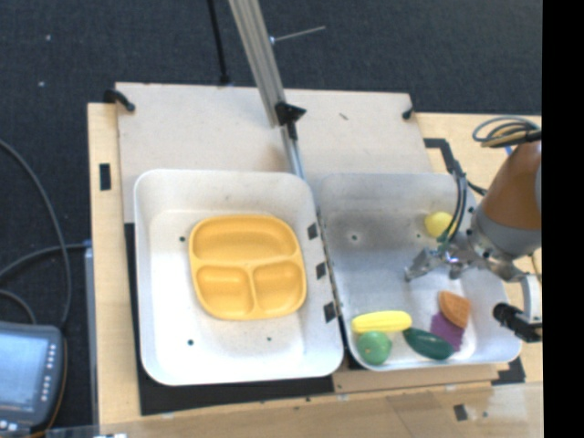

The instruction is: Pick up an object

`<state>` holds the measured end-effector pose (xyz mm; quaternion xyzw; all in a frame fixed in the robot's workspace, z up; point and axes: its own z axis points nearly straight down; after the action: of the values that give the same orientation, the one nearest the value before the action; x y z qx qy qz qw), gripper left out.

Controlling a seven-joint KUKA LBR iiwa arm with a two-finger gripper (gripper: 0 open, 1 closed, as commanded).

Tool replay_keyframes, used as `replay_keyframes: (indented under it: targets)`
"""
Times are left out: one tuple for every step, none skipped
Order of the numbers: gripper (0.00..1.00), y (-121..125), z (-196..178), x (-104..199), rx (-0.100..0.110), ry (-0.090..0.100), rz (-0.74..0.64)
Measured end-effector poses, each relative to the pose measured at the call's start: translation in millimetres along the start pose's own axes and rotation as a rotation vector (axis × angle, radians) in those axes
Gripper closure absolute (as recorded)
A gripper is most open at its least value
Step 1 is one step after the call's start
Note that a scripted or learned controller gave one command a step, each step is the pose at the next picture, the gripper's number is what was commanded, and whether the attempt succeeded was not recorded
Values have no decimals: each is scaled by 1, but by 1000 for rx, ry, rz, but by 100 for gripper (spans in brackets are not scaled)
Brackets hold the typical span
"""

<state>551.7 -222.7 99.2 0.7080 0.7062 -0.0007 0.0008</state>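
A yellow 3-compartment tray (pixel 247 265) lies in the left bin (pixel 155 336) (near its middle).

grey arm (pixel 511 231), orange band (pixel 516 185)

Yellow tray (pixel 246 265) in a white bin (pixel 164 245) — nearby, yellow banana (pixel 381 321), green pepper (pixel 427 343), purple piece (pixel 446 329)
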Motion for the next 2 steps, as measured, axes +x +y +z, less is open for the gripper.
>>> replay_keyframes:
  targets:
    - [100, 1, -13, -1, -5, -1, 4]
    - [100, 5, -57, -2, -6, -1, -5]
